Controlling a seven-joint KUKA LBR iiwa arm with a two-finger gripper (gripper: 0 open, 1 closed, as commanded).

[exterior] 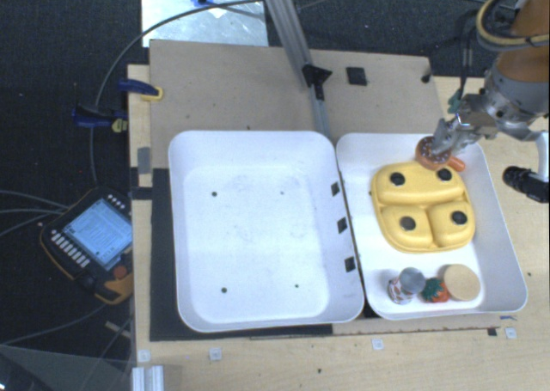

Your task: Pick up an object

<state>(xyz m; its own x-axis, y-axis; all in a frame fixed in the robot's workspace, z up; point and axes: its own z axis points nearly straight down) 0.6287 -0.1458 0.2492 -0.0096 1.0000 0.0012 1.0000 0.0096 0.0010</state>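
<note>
One gripper (443, 145), jaw state unclear, hangs at the right bin's (498, 200) far edge over a small orange-brown object (428, 152); yellow tray (423, 205) just beside it, nearer the camera.

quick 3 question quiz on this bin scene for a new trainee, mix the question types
1. True or false: the big yellow moulded plastic piece with four dark spots lies in the left white bin.
2. Which thing is the claw right over?
A. the small round brown-rimmed object at the right white bin's far edge
B. the tan round disc
C. the grey ball
3. Fill in: the small things sit along the right bin's ____ edge, below the yellow piece in the picture.

Key: 1 false; 2 A; 3 near (bottom)
</note>
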